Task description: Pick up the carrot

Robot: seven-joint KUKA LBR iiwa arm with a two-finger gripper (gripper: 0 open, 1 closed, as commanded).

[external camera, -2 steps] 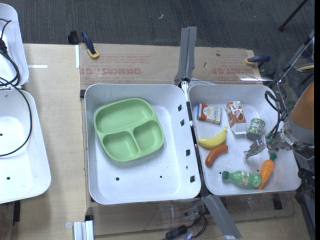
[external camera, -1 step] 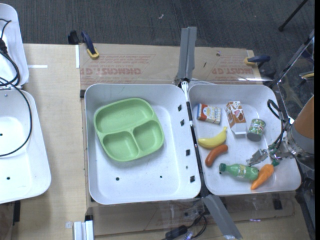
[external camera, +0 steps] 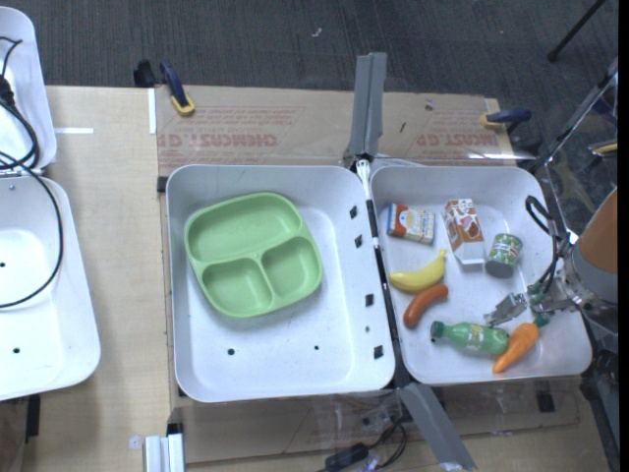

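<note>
carrot [external camera: 517, 346] sits closest to the camera, down in the front right corner of the right bin [external camera: 550, 187], lying at a slant with its green top pointing up toward the gripper. its lower end is just beside the green bottle's base.

ok so biggest stuff first. two white bins side by side on the bench, the left bin [external camera: 265, 367] holds a light green divided plate [external camera: 254, 254] with three compartments, sitting toward the back left. the right bin has all the small stuff.

arm comes in from the right, and the gripper [external camera: 516, 306] is low over the right bin, just above and left of the carrot's top. its metal fingers [external camera: 503, 311] look a bit apart, with nothing between them. the carrot is not between them, it's lying on the bin floor just beside them.

rest of the right bin, roughly big to small: a green bottle [external camera: 472, 336] lying on its side near the front, a banana [external camera: 419, 275] mid-left, a red and white carton [external camera: 463, 228] near the back, a small red and white packet [external camera: 411, 223] left of it, a reddish sausage [external camera: 425, 304] just below the banana, and a little green can [external camera: 504, 252] right beside the carton.
</note>
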